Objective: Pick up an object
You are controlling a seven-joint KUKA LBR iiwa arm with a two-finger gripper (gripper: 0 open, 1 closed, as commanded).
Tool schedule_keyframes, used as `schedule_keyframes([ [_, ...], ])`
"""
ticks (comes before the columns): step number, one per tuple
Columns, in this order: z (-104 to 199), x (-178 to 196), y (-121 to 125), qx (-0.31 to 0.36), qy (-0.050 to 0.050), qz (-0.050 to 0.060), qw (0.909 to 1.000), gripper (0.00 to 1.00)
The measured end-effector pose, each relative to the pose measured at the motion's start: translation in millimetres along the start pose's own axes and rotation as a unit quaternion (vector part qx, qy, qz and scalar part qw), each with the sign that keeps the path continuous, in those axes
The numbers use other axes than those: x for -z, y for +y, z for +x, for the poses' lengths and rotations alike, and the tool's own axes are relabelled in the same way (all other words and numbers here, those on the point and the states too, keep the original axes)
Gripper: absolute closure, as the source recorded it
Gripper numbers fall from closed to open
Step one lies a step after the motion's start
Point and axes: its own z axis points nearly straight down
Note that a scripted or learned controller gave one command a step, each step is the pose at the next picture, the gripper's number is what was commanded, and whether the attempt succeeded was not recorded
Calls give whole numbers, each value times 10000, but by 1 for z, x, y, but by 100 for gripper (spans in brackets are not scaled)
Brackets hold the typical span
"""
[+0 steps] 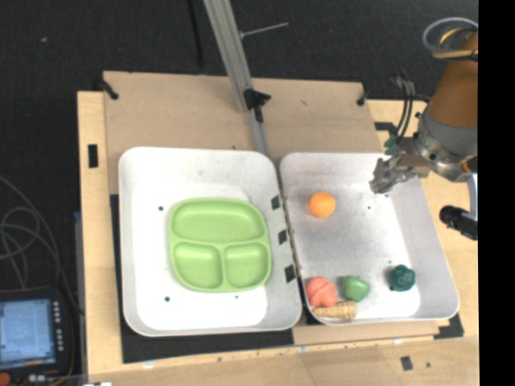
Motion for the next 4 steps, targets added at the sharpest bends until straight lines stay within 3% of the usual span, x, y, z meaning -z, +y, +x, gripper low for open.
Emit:
schedule_keyframes([
  [1,-2,55,2,4,2,6,10000,100],
  [2,47,50,12,15,12,38,10000,100],
  [4,138,32,10,19,18,40,10000,100],
])
